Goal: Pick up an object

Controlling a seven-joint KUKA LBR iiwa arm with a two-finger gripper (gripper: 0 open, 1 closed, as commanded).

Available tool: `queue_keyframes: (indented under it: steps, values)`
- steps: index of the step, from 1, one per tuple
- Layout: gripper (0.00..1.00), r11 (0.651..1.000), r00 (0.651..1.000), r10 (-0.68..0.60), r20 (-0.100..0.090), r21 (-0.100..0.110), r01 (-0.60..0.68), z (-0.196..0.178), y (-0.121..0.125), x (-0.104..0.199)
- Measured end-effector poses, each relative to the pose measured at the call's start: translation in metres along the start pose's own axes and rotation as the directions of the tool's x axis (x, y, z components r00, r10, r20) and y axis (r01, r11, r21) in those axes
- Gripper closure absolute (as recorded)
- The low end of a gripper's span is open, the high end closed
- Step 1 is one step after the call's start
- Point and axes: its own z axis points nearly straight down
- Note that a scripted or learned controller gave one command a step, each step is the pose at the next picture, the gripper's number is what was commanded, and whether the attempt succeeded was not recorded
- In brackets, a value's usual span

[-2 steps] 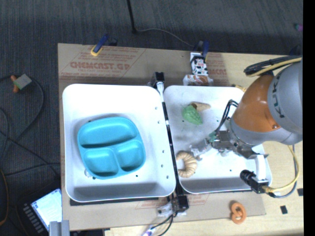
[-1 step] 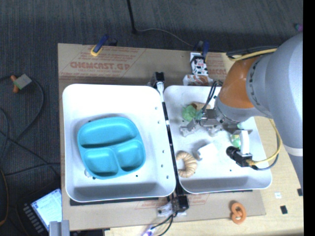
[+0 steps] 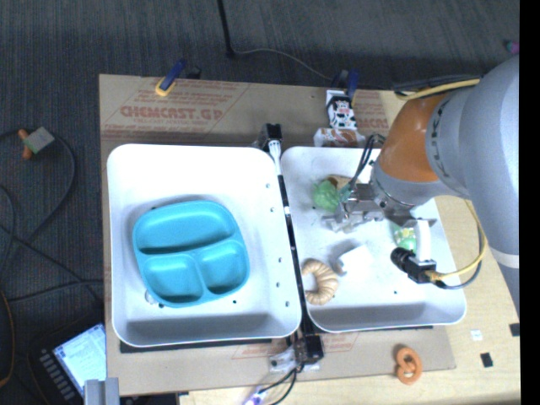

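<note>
Currently: pick not yet made; gripper low in right bin, nothing seen lifted.

Near edge of bench: small orange ring (image 3: pixel 409 363). Right bin (image 3: pixel 439 312), near corner: tan braided ring (image 3: pixel 320 279), just beyond it a pale grey piece (image 3: pixel 346 255). Mid-bin: gripper (image 3: pixel 353 213) beside a green crumpled object (image 3: pixel 326 194), the likeliest target; whether its jaws are parted or closed cannot be told, and no object shows between them. Left bin (image 3: pixel 126 163): blue divided tray (image 3: pixel 191 251). Remaining, as judged: secure a grasp and raise the object.

arm (image 3: pixel 498 133) cut by right edge | brown item (image 3: pixel 338 180) part-hidden behind green object (image 3: pixel 326 194)
</note>
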Motion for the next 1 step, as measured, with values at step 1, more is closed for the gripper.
queue_keyframes:
  steps: [1]
  values:
    - [0.0, 1.0, 1.0, 0.0, 0.0, 0.0, 0.0, 0.0, 0.0, 0.0]
